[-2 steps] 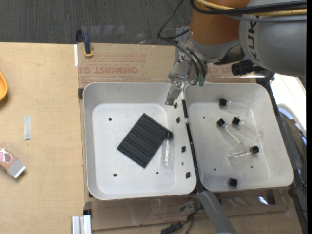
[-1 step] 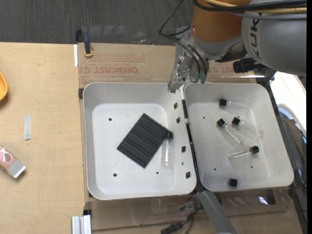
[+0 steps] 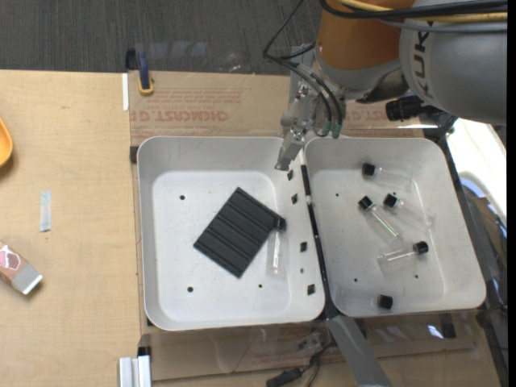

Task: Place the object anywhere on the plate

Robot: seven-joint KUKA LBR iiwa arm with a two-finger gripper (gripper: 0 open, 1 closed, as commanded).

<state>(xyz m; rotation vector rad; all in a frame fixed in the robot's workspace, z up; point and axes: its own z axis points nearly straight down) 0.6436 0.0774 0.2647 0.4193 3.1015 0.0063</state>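
1. Where the picture's left edge is cutting it off, an orange object [image 3: 4,145] is showing only partly, far left of the claw [image 3: 285,161]; what it is cannot be told.
2. Below and left of the claw, the left bin [image 3: 147,216] is holding the black ribbed plate [image 3: 238,232], lying flat and turned diagonally.
3. Almost straight below the claw, the clear vial [image 3: 276,252] is lying in the same bin, just beside the plate's right corner and not on it.
4. The claw is hanging over the back rims where the bins meet; whether it is open or closed is too small to tell.
5. Right of the claw, the right bin [image 3: 451,216] is holding several scattered black-capped vials [image 3: 379,216], their clear bodies hard to make out.
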